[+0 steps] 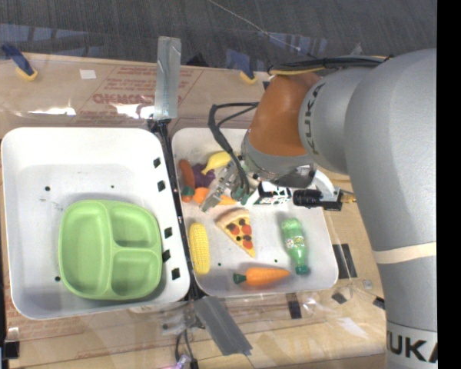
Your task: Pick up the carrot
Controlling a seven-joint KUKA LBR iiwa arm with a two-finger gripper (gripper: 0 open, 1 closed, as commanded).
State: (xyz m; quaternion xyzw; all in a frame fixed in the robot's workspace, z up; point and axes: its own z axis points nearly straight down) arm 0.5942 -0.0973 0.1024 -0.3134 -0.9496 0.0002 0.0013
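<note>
The carrot (263,276), orange with a green top at its left end, lies on its side near the front edge of the right bin (323,271). My gripper (224,190) hangs over the back left part of that bin, above a cluster of toy food. It is well apart from the carrot, which lies toward the front of the bin. The grey arm with its orange band (280,121) reaches in from the right and hides part of the bin's back.
In the right bin lie a corn cob (200,248), a pizza slice (239,232), a green bottle (295,245), a banana (217,161) and a reddish piece (187,176). The left bin (31,160) holds a green divided plate (110,248).
</note>
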